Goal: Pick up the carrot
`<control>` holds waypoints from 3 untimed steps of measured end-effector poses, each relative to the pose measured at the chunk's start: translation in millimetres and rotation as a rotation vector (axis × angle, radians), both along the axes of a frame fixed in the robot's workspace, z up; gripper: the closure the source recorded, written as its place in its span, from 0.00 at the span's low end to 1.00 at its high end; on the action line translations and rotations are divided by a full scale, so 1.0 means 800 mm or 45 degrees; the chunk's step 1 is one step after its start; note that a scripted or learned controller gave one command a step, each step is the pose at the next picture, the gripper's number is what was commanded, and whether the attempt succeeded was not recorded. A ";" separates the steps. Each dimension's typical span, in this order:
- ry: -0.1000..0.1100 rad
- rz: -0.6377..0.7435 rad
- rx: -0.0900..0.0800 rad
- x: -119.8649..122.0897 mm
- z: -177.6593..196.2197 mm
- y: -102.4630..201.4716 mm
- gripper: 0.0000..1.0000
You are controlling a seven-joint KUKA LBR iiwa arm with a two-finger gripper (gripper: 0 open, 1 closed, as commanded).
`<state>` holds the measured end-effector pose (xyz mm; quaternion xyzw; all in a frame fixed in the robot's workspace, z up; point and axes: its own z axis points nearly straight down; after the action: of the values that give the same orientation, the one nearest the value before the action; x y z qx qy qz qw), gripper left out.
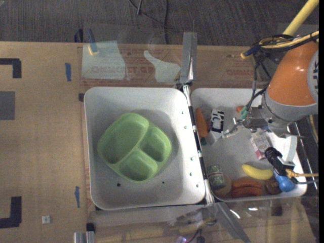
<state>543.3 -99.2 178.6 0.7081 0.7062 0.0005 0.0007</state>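
The counter [40, 151] is a flat tan surface, like cardboard or light wood, running across most of the view below a strip of dark floor [61, 9] at the top. Two shallow white bins sit on it side by side, touching along their inner rims: the left bin [96, 100] is the larger in view, the right bin [223, 96] lies partly under the arm. Black corner marks [12, 67] are on the counter's left edge, one high and one low, with a grey patch [7, 105] between them. Short strips of blue tape [68, 71] stick to the surface left of the bins. Behind the left bin lies a clear plastic sheet [104, 59] with faint printed lettering.
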 end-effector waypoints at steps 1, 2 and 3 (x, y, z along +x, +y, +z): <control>-0.005 0.282 0.000 -0.074 -0.115 -0.022 0.00; -0.011 0.277 -0.002 -0.073 -0.102 -0.024 1.00; -0.003 0.433 -0.002 0.021 0.009 0.024 1.00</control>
<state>560.3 -80.2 185.6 0.5785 0.8157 0.0010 0.0018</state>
